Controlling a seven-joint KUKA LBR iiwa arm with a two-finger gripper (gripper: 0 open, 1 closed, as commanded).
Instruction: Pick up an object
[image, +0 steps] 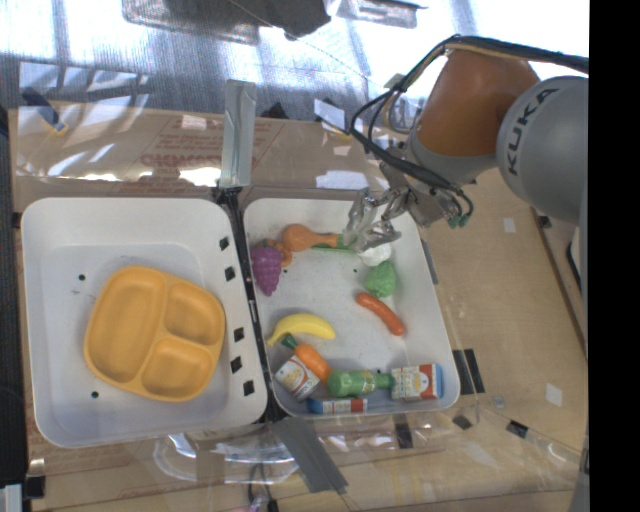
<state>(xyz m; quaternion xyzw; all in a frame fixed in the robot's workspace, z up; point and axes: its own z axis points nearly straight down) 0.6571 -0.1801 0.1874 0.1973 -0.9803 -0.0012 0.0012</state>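
In the camera view there are two white bins side by side. The left bin (45, 300) holds one yellow divided plate (153, 332) with three compartments. The right bin (440, 345) holds the small toy foods.

The gripper (372, 233) is over the far part of the right bin, near its far right corner, and it hangs from the grey arm (545, 130) with the orange band (470, 100). The metal fingers (358, 222) point down into the bin; they seem to have only a narrow gap between them, and nothing can be seen between them.

Just below the fingertips lies one white piece (374, 255), and it touches one green vegetable (381, 279) a little nearer to the camera. Just left of the fingers lies one orange gourd-like toy (300, 238) with a green stem (335, 246) that reaches almost under the fingertips. Further left of the fingers, near the wall between the bins, is one purple bunch of grapes (267, 267). In front of the fingers, past the green vegetable, lies one orange-red sausage or carrot shape (381, 313). Well apart from the fingers, toward the near side, lie one yellow banana (303, 327), one small can with an orange top (300, 371), one green bottle (358, 382), one small carton (416, 381) and one flat blue and red item (337, 405) at the near wall.
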